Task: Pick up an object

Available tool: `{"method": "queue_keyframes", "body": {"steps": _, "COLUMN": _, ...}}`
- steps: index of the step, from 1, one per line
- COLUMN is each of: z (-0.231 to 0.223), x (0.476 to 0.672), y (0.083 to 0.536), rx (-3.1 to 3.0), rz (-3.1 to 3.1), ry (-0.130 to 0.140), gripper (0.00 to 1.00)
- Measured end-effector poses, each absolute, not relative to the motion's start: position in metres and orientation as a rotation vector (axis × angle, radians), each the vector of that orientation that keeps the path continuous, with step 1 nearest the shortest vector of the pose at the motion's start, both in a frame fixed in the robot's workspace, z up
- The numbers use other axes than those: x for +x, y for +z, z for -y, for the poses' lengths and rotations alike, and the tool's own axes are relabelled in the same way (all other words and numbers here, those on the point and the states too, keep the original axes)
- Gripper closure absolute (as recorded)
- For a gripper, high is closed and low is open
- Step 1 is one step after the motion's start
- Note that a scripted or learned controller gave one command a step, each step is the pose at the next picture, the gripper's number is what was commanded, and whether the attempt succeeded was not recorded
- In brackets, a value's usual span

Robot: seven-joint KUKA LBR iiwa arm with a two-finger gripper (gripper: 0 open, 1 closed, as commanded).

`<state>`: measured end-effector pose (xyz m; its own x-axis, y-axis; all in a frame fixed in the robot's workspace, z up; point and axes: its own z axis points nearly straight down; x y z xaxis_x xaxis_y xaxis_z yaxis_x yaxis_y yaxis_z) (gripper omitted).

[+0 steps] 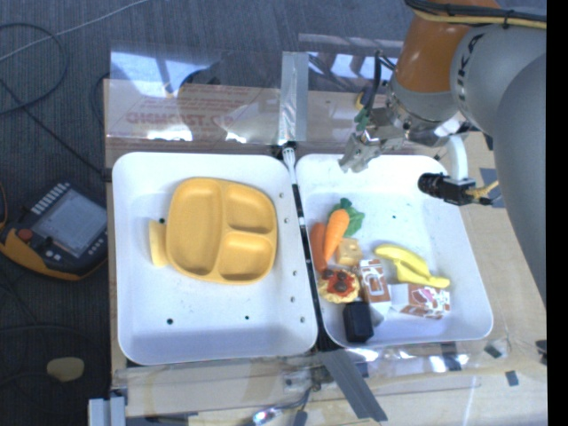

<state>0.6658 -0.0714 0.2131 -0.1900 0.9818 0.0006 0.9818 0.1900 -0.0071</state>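
Observation:
My gripper [358, 156] hangs over the far left corner of the right bin [461, 238], well above the objects and with nothing between its fingers. In that bin lie an orange carrot [335, 230] with a green top, a yellow banana [408, 264], a small tart with red topping [340, 284], a black block [358, 320] and a red and white packet [424, 301]. They cluster in the bin's left and near half. The carrot is the closest item to the gripper, a short way nearer the camera.
The left bin [142, 327] holds a yellow divided plate [220, 229]. A handheld controller [58, 229] lies on the floor at the left. Clear plastic sheeting [222, 105] stands behind both bins. A black cable fitting [444, 186] sticks out over the right bin's far right side.

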Motion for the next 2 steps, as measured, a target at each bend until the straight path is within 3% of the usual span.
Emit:
{"method": "queue_keyframes", "body": {"steps": 1, "z": 0.072, "x": 0.666, "y": 0.213, "rx": -1.996, "rz": 2.419, "ry": 0.009, "gripper": 0.0}}
{"method": "queue_keyframes", "body": {"steps": 2, "z": 0.104, "x": 0.628, "y": 0.114, "rx": -2.042, "rz": 2.378, "ry": 0.01, "gripper": 0.0}}
